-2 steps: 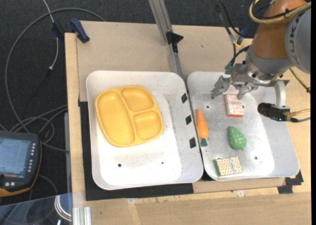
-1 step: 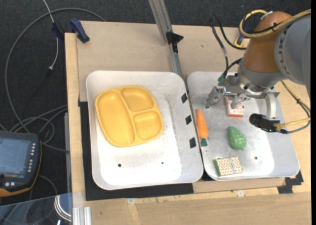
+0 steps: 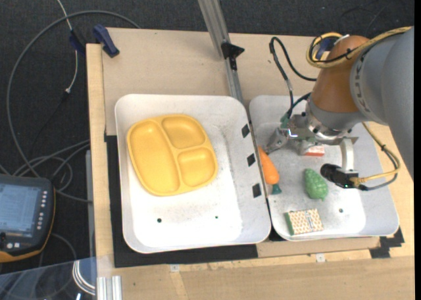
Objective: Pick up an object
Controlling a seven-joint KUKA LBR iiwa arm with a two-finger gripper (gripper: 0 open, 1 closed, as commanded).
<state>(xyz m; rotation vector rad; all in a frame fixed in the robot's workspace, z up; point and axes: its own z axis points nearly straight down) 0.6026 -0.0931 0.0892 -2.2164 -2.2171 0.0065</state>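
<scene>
We see nothing lifted: our pincer (image 3: 309,135) hangs right of centre, its grip unreadable; carrot (image 3: 268,168) lies unpicked.

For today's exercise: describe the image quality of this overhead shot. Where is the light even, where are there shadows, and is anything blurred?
Camera view: soft, even light with no harsh glare on the white bins; a faint shadow edges the yellow tray; the carrot and green toy look sharp; the grey arm nearest the lens looks slightly soft.

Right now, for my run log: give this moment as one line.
end effector: low over right bin | holding: cannot tell | right bin: carrot, green toy, patterned block | left bin: yellow divided plate
</scene>
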